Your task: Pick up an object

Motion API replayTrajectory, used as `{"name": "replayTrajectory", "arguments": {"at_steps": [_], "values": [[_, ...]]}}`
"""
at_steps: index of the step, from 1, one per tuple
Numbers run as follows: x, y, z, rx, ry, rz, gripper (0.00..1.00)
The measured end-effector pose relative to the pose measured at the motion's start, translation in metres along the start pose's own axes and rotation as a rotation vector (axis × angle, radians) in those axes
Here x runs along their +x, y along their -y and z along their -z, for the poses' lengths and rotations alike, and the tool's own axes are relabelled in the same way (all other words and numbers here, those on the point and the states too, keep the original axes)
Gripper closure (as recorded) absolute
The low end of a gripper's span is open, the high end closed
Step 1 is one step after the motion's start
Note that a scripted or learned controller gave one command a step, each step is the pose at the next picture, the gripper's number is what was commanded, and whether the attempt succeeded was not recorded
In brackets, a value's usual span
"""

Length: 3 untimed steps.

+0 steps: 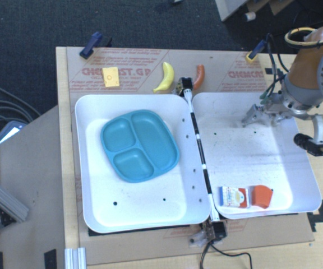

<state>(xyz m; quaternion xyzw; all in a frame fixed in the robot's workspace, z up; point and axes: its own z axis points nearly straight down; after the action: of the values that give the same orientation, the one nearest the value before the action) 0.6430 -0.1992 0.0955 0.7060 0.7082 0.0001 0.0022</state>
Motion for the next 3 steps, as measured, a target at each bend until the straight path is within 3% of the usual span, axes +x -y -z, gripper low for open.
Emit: {"name": "replayTrajectory", "arguments": {"at_steps": [1,2,3], "values": [[0.000,-0.001,0.011,-0.003,0.002,0.001,1.00],[0.000,-0.001,0.010,-0.003,0.002,0.001,0.00],[-0.016,-0.024,-0.010,0.015,-0.021,0.002,0.00]]}}
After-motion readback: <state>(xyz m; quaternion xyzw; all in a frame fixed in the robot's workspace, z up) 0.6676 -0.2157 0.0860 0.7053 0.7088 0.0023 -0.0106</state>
